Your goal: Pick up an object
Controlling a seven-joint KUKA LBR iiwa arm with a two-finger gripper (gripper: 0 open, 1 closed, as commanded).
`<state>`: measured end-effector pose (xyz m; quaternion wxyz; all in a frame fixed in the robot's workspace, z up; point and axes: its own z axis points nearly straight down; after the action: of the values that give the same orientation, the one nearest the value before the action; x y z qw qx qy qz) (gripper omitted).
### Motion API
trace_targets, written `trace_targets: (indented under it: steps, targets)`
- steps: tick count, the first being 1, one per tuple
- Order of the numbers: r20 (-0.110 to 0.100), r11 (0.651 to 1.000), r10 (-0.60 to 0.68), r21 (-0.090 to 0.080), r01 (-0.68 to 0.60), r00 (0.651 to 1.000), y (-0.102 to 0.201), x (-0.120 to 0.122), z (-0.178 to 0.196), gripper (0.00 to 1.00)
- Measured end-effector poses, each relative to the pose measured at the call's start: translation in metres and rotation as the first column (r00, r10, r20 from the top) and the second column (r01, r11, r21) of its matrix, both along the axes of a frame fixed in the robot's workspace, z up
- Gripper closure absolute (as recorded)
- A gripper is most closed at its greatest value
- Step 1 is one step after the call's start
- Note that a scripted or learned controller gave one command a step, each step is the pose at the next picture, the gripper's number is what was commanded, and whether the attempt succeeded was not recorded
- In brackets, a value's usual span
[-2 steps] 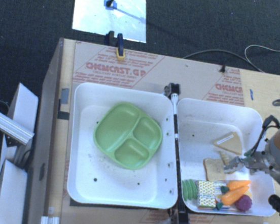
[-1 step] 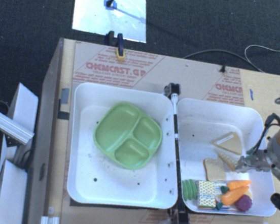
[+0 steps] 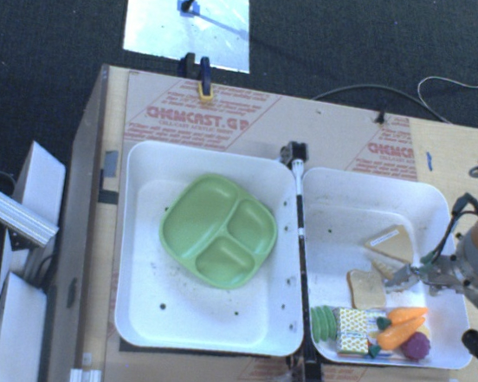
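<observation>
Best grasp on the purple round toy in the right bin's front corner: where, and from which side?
Probably straight down on the small purple round toy, fingers closing across its widest part. The orange carrot-shaped toy presses against its left and the right white bin wall curves close behind it, so a sideways approach looks blocked. Align the gripper fingers along the freer diagonal.

Pretty bright, even light from overhead, bins point(image 3: 203, 334) nearly blown out white. Strong glare off the metal sheet point(image 3: 189, 11) up top. Everything's kinda soft and low-res, shadows faint.
</observation>
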<state>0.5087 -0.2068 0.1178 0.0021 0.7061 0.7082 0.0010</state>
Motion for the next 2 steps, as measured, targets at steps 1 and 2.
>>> trace_targets:
  steps: [1,2]
  targets:
    - [0.003,1.0,0.001,-0.001,-0.001,1.0,-0.0002,0.0009,0.0105,1.0]
    - [0.003,1.0,0.001,-0.001,-0.001,1.0,-0.0002,0.0009,0.0105,0.0]
